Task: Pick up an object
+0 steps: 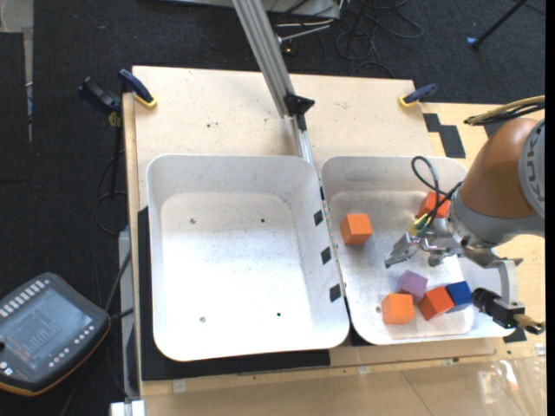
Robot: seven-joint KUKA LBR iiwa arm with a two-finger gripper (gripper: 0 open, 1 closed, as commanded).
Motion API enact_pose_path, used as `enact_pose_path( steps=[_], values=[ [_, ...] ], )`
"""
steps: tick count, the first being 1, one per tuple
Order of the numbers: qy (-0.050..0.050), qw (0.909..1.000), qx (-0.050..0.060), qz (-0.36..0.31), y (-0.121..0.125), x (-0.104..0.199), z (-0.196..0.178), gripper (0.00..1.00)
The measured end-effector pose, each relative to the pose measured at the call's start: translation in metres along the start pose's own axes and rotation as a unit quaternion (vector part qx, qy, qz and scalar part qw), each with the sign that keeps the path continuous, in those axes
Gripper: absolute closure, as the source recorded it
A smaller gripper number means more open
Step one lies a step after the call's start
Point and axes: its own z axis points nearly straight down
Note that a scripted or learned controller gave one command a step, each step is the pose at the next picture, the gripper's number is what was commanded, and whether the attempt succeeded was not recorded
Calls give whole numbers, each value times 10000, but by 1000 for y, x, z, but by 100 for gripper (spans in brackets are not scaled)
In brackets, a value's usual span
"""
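While our end effector (406,251) hangs low in the right white bin (364,176), we cannot tell its state. Just below, the small purple block (413,283) touches orange blocks (398,308); we might bump them.

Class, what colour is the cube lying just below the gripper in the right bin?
Light purple, seen clearly in the camera view.

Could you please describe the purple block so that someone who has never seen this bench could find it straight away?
Look in the right bin, towards its near end, where four blocks cluster. The purple block sits at the top of that cluster, just below the gripper. It is the only pale purple one; its neighbours are orange, red-orange and blue.
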Motion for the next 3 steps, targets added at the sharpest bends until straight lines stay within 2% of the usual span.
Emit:
enact_pose_path(
  steps=[1,2,3],
  values=[
    [-6,10000,-18,-4,0,0,25,0],
    [-5,10000,-33,-3,1,0,13,100],
    [-17,10000,-58,-14,-1,-5,-49,100]
  ],
)
